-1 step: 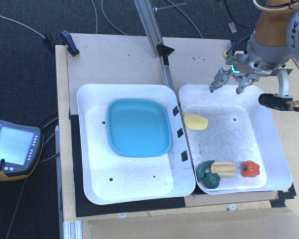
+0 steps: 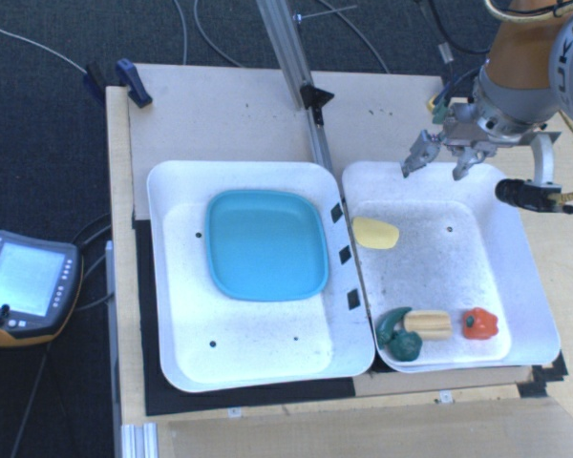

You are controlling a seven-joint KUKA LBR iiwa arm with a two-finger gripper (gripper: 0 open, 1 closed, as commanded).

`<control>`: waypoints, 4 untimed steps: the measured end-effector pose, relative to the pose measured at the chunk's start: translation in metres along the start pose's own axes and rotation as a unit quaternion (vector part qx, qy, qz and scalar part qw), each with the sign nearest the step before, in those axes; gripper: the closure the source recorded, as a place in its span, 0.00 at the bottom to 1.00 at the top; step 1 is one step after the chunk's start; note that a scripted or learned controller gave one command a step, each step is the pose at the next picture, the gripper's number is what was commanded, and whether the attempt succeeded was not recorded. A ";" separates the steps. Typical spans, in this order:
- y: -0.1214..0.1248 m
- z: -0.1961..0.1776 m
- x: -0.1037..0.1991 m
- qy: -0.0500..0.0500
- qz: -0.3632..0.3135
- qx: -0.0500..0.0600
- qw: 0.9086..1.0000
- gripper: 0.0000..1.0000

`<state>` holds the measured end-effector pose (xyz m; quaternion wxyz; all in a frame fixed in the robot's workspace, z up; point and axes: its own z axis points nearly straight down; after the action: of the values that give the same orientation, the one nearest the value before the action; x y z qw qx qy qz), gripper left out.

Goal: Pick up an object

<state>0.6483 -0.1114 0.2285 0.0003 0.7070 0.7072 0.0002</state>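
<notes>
The grey two-finger gripper is hovering over the far rim of the right shallow white bin, its fingers spreading apart with nothing between them. Nearest below it, a pale yellow rounded object is lying by the bin's left wall. Along the near edge, a dark green vegetable-shaped toy is touching a tan cylindrical block, with a red-orange pepper-shaped toy just beside. A turquoise square plate is sitting in the left white bin.
</notes>
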 end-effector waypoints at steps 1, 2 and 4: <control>0.001 0.061 0.006 0.000 0.000 0.003 1.000 0.00; 0.001 0.108 0.015 0.000 0.000 0.002 1.000 0.00; 0.002 0.122 0.015 0.000 0.000 -0.001 1.000 1.00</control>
<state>0.6504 -0.0960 0.1067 0.0008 0.7068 0.7074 0.0007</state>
